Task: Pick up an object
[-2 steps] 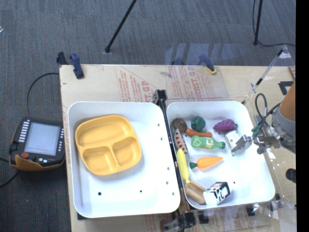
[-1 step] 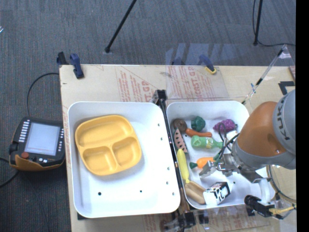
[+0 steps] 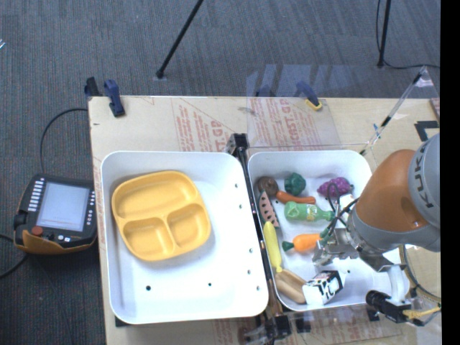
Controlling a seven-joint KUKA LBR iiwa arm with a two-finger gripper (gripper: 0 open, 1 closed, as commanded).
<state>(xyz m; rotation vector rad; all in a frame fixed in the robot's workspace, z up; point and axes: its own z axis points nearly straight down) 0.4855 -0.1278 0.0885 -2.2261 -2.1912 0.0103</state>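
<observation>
Gripper (image 3: 332, 249) is seen low in the right-hand bin (image 3: 359, 165), reached in from the right beneath the grey and orange wrist, and whether it is spread or closed cannot be told, since the tip is masked by the arm's own hardware. No object can be made out in its grasp, so none is taken as held.

Several toys are laid in that bin. A small carrot (image 3: 307, 243) lies just to the left of the gripper, touching or nearly so. A black-and-white carton (image 3: 323, 287) sits just nearer than it, beside a hot dog (image 3: 291, 286). Farther off are found a green bottle (image 3: 307, 211), a purple bunch of grapes (image 3: 334, 187) and, along the left wall, a yellow banana (image 3: 272, 244). A yellow divided tray (image 3: 161, 214) rests in the left-hand bin (image 3: 115, 279), well apart from the arm.

The step is judged to be the descent onto a target, most likely the carrot or the carton. A closing around one piece is called for next, then a straight lift; a glancing contact with crowded neighbours is to be guarded against.
</observation>
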